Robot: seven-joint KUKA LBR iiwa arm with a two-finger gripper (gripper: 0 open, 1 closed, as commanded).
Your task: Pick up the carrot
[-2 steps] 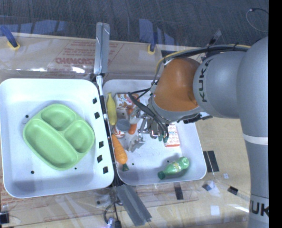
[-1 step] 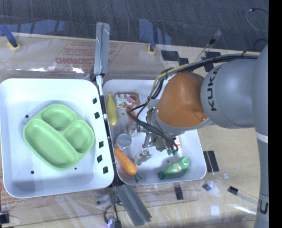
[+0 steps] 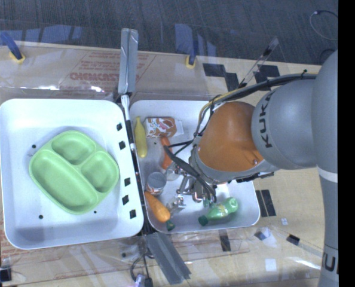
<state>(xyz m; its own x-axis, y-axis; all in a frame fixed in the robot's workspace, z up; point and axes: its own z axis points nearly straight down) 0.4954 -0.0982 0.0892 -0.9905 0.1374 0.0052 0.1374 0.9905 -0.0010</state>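
Observation:
The carrot (image 3: 157, 208) lies in the right bin (image 3: 249, 211) near its front left corner, orange with a small green tip pointing to the front. My gripper (image 3: 187, 192) hangs low over the bin's middle, just right of the carrot and a little behind it. The carrot rests on the bin floor, apart from the gripper. The orange wrist band and grey arm hide much of the bin's right half.
In the right bin are a yellow banana (image 3: 140, 137), a brown packet (image 3: 160, 125), a second orange piece (image 3: 165, 155), a small can (image 3: 156, 183) and a green bottle (image 3: 220, 211). A green divided plate (image 3: 73, 171) sits in the left bin (image 3: 16, 220).

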